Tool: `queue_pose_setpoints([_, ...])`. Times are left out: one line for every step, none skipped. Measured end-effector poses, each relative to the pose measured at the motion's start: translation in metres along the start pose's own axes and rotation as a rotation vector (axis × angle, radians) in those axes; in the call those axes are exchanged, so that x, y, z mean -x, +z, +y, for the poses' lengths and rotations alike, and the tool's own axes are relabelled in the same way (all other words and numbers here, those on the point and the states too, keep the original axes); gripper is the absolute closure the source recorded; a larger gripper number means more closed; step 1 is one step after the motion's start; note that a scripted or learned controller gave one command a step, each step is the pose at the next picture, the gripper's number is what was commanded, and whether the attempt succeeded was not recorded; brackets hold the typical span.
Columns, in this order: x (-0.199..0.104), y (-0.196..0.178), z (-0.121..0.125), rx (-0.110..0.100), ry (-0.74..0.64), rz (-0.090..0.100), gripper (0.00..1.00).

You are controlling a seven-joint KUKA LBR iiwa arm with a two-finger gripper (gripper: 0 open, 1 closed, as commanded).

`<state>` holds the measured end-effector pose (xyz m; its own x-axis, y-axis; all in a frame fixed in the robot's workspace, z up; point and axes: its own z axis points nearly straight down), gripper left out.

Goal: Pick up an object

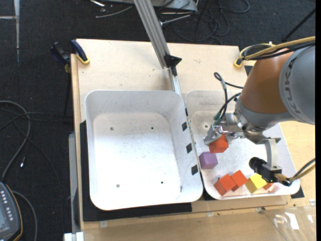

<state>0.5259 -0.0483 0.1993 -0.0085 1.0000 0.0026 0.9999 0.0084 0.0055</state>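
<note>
Your hand (216, 134) sits over the orange block (218, 145), just above the purple block (208, 160); whether it grips, you cannot tell. The block looks light, rigid, smooth: pinch its flat opposite faces.

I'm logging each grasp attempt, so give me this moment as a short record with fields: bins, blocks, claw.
left bin: white, shallow
right bin: holds all the blocks
blocks: orange block, purple block, red block, second orange block, yellow block
claw: right above the upper orange block; grip unclear
arm: reaches in from the right
</note>
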Motion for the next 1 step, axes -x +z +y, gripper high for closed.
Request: queue_pose_setpoints([-0.0853, 0.0051, 0.0114, -0.005, -0.003, 0.0, 1.0])
